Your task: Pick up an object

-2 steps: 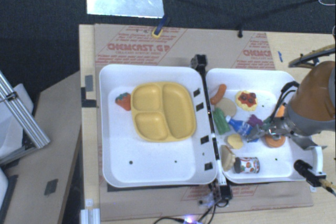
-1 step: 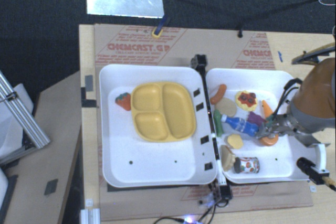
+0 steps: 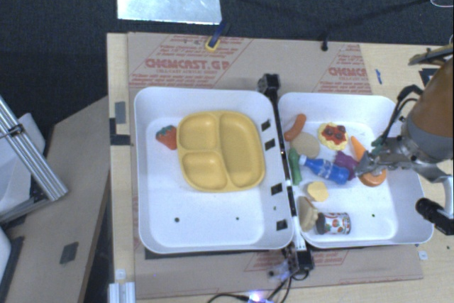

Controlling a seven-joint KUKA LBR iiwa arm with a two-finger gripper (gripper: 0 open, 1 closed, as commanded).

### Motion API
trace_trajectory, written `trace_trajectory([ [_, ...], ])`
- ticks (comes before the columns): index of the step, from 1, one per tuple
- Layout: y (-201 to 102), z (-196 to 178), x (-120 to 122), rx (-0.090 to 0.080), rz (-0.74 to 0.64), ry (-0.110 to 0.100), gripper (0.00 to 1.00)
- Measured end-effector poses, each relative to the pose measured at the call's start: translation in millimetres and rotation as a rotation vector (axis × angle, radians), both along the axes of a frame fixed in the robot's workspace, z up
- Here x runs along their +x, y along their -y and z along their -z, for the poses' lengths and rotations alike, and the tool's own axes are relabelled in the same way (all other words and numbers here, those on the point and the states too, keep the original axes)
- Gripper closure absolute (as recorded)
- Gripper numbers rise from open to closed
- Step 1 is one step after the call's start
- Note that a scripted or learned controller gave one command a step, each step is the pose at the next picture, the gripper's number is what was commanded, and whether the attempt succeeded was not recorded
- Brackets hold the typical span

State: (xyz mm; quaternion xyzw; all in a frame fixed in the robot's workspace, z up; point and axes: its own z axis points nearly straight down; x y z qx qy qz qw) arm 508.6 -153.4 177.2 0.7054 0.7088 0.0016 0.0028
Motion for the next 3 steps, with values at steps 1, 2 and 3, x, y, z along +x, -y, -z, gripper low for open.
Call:
trace_trajectory([
  [1, 0, -50, 2, 0.000, 0.000, 0.001, 1.00],
  [2, -54, -58, 29, 0.003, -0.006, -0.002, 1.00],
  [3, -105, -63, 44, 0.004, -0.006, -0.003, 1.00],
])
